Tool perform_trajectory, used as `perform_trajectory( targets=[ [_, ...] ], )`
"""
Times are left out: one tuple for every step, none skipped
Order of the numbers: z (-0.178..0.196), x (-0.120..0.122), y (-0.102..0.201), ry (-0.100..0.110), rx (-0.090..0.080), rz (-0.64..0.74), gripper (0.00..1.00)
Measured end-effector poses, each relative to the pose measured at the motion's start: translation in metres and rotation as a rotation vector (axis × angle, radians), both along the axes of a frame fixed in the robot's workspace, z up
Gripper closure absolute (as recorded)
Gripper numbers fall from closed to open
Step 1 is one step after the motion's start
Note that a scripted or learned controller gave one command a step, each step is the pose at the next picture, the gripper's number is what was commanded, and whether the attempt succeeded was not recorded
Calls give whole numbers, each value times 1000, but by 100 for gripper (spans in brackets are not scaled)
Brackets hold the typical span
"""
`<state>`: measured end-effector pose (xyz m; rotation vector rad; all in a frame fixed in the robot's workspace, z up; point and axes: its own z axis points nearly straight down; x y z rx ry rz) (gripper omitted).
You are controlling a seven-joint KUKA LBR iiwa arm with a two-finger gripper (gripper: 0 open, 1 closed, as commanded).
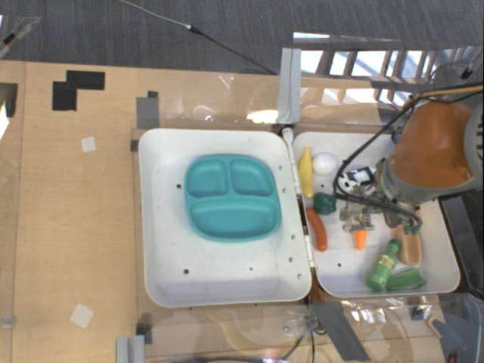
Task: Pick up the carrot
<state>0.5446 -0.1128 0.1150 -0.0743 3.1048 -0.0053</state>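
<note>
A small orange carrot (361, 239) lies in the right bin (448, 274), near its middle and pointing toward the front. My gripper (355, 219) hangs directly over the carrot's upper end, at the tip of the grey arm with the orange band (429, 146). The metal of the gripper overlaps the top of the carrot, so whether they touch cannot be told.
In the right bin there are a yellow item (305, 171), a white ball (324, 162), a dark green item (325, 202), a red sausage-shaped item (318, 230), a green bottle (383, 265), a green cucumber (407, 280) and a tan bun (410, 247). The left bin (162, 278) holds a teal divided plate (231, 197).
</note>
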Motion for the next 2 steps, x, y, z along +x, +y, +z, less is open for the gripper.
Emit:
perform_trajectory(
  targets=[
    [0,0,0,1,0,0,0],
    [-25,-2,22,22,2,-55,0]
  ],
)
